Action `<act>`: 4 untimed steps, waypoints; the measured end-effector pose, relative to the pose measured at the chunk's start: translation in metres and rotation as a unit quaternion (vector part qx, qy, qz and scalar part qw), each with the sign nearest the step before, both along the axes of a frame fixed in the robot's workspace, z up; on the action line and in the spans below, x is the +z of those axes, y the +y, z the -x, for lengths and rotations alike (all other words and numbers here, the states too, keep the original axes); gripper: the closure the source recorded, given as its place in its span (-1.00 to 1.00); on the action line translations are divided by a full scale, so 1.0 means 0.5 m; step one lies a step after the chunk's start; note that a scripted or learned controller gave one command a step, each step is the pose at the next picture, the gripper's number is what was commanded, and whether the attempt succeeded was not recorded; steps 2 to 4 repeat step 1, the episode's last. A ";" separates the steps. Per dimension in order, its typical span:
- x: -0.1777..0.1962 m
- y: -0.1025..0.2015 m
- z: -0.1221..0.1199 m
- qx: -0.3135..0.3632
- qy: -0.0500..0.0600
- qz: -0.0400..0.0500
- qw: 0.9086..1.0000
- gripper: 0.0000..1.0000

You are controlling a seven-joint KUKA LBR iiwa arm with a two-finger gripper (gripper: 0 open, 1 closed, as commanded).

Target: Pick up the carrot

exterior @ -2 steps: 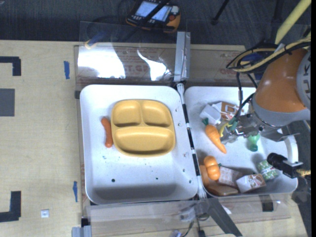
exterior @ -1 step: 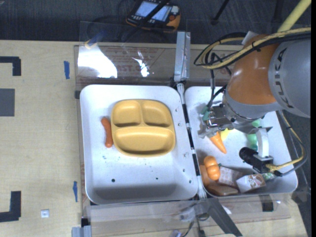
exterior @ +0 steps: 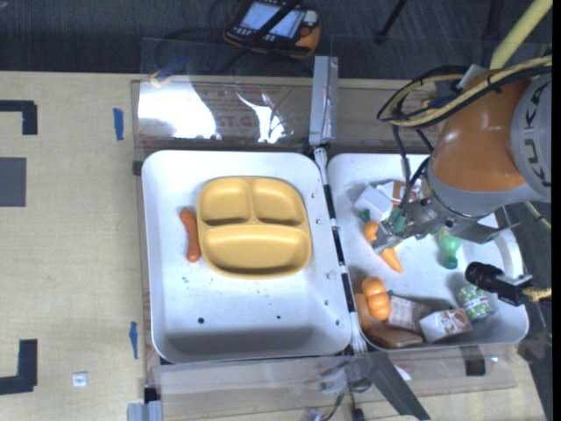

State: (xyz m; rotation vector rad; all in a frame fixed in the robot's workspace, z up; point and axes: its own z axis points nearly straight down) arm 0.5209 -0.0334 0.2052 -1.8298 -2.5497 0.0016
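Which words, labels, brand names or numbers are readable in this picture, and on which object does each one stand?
"KU": large letters on the arm's grey housing, cut off at the picture's edge.
Handheld device's screen beyond the bins: lit, too small to read.
Small carton in the right bin: printing, too blurred to read.

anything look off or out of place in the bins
One thing: a small orange-red sausage-like piece lies loose on the left bin's floor, beside the yellow divided plate rather than in a compartment. The right bin's items are jumbled, none visibly spilled or damaged.
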 end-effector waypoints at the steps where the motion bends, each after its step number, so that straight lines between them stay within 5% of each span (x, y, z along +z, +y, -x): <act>1: -0.042 0.006 0.033 0.020 0.000 0.000 1.000 1.00; 4: -0.042 0.006 0.033 0.020 0.000 0.000 1.000 1.00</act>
